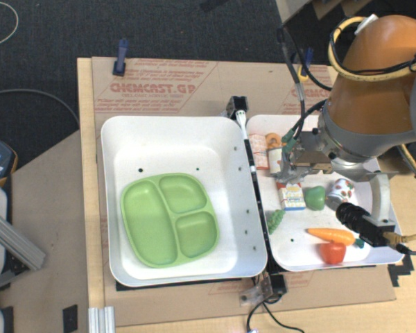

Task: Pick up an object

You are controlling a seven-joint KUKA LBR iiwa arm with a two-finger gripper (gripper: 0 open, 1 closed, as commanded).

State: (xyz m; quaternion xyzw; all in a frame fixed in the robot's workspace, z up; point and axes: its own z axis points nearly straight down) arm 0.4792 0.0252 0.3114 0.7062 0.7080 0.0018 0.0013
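Camera view: the right bin (pixel 299 247) sits on the desk (pixel 159 82), and the grey-and-orange arm (pixel 373 82) hangs over its far right part. The gripper (pixel 290 175) is low over the right bin's left half, about midway from far wall to near wall. From this angle I cannot tell whether it is apart or together, and nothing shows clamped in it.

Just under the gripper, on the right bin's floor, lies a small carton (pixel 292 198). A round green toy fruit (pixel 315 198) lies just beside the carton, toward the bin's middle. A white ball with coloured spots (pixel 343 188) lies further toward the right wall. Near the right bin's near wall a toy carrot (pixel 331 235) lies on its side, and a red toy vegetable (pixel 333 253) touches it from the near side. A leafy green piece (pixel 274 219) rests against the right bin's left wall. In the right bin's far left corner are a small can with an orange label (pixel 272 143) and a white packet (pixel 261 159) just beside it.

Against the right bin's left wall stands the left bin (pixel 166 144). It holds a green divided plate (pixel 168 217), flat, well apart from the right bin's things.
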